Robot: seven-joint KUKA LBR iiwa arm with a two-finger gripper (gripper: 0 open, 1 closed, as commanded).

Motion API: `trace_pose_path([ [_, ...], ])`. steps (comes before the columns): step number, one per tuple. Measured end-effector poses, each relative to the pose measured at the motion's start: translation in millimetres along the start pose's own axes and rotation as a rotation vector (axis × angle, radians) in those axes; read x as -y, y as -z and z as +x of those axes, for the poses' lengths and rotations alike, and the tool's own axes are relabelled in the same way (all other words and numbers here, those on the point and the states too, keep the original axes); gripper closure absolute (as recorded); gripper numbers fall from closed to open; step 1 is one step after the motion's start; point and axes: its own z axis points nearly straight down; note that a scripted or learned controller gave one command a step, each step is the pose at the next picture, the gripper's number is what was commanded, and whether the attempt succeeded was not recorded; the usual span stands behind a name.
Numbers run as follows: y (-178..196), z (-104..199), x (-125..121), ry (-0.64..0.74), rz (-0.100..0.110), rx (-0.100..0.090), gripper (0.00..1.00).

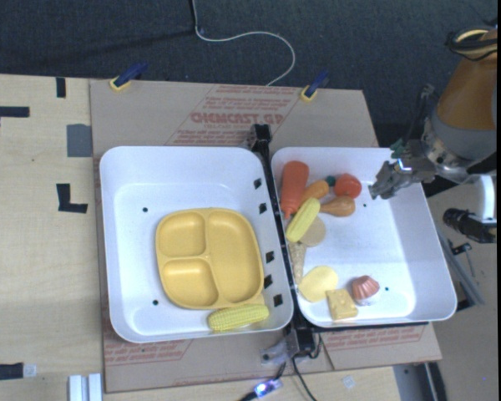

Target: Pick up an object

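- gripper (382, 184) is hanging over the upper right part of the right bin (426, 249), just right of the food pile. it's dark and small from this angle, so i honestly can't tell how wide it's set, and i see nothing in it.
- nearest candidates: a little red-orange tomato-looking piece (347, 185) and an orange bit (339, 207) right below it, both just left of the gripper, close to touching each other.
- further left there's a long orange carrot (292, 185) against the divider, with a yellow corn cob (302, 220) leaning beside it.
- near the front edge: a pale yellow lemon-ish lump (318, 282), a cheese-like wedge (342, 305) and a small pinkish piece (366, 288).
- left bin (125, 182) has a yellow divided plate (209, 257) and another corn (238, 316) at its front edge.
- my guess: all of this is hollow plastic toy food, so light, stiff, smooth and a bit slippery. round ones will likely squirt out.
- i'd take the carrot or corn across the narrow middle.
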Motion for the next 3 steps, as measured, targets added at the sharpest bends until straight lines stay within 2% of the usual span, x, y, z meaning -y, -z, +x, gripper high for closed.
trace_pose_path([
  [1, 9, 52, 0, 0.003, 0.003, -0.001, 1.0],
  [2, -5, 106, -4, 0.005, 0.003, -0.002, 1.0],
  [3, 0, 151, -10, 0.004, 0.003, -0.001, 1.0],
])
